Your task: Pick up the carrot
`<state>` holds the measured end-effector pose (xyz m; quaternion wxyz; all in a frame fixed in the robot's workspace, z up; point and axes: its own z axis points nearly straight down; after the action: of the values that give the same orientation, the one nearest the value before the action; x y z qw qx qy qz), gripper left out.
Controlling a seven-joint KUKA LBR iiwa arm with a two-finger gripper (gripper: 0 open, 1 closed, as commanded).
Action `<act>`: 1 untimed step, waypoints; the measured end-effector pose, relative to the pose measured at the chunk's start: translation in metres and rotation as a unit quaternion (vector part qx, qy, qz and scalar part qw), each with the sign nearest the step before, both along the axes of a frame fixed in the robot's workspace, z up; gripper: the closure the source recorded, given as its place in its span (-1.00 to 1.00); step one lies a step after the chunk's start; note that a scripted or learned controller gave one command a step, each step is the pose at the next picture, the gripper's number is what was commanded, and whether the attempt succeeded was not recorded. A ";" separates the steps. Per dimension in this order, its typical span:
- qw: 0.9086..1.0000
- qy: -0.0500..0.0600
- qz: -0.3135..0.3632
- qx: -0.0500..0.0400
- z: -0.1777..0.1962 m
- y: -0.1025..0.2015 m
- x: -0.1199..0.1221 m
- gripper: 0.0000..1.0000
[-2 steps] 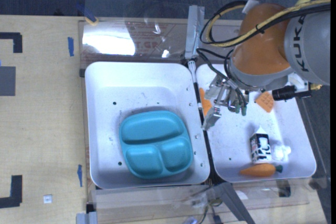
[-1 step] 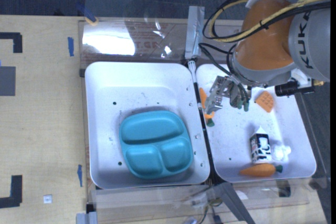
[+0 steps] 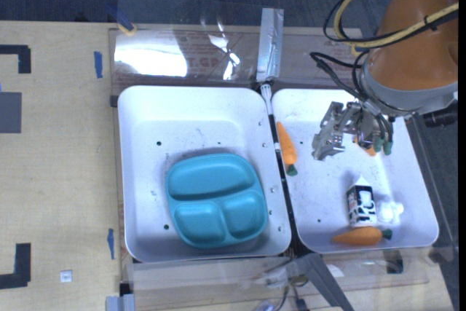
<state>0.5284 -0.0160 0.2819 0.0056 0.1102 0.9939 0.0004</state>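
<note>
Orange against white plastic, a carrot (image 3: 358, 235) with a green tip lies lengthwise along the near wall of the right bin (image 3: 419, 178), well nearer the camera than the gripper (image 3: 329, 142) and a little to the arm's side of it; just behind that carrot stands a small black-and-white bottle (image 3: 362, 205), tilted, with a white cap-like piece (image 3: 390, 213) touching its side; both sit between the near carrot and the gripper, apart from it.

Across the divider, the left bin (image 3: 138, 156) carries a blue compartment plate (image 3: 215, 197), set toward its near wall and well apart from the gripper.

At mid-depth the gripper, a cluster of grey metal, hangs over the right bin's far half; whether it is open or closed cannot be told from this angle, and no object can be seen in its grasp; a small orange-and-green shape (image 3: 371, 148) shows just beside it on the arm's side, too tangled in hardware to identify. A second carrot (image 3: 286, 147) lies near the gripper on its left-bin side, along the divider wall, green end pointing toward the camera, not touching the gripper.

Beyond the gripper, the arm's orange band (image 3: 419, 25) rises, looped with black and yellow cables (image 3: 349, 7); a clear plastic sheet (image 3: 182, 47) and a strip of silver tape (image 3: 270, 44) lie on the wooden worktop (image 3: 58, 178) behind the bins.
</note>
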 end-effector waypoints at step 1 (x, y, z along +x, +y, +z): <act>0.988 0.002 0.157 0.000 -0.018 0.039 0.025 1.00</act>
<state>0.5534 0.0227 0.2642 0.0036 -0.0470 0.9989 0.0008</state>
